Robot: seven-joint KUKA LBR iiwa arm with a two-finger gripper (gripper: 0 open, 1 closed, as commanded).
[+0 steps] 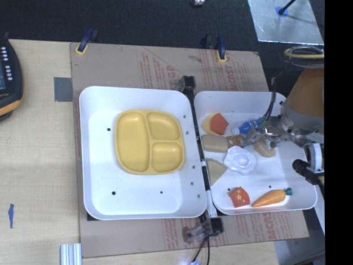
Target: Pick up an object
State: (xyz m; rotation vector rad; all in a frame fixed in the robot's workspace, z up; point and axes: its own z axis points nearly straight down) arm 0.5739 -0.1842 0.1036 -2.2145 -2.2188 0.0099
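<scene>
Gripper [263, 138] sits low in the right bin [298, 206], among the clutter at its upper middle; whether it is spread or pressed together cannot be told. Smooth orange carrot [269, 198] lies at lower right beside a red block [239, 196]. Left bin [88, 148] holds a glossy yellow three-compartment plate [149, 141], with bare floor around it.

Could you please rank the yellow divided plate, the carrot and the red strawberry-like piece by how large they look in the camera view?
1. Yellow divided plate, clearly largest.
2. Carrot.
3. Red strawberry-like piece, somewhat smaller than the carrot.
</scene>
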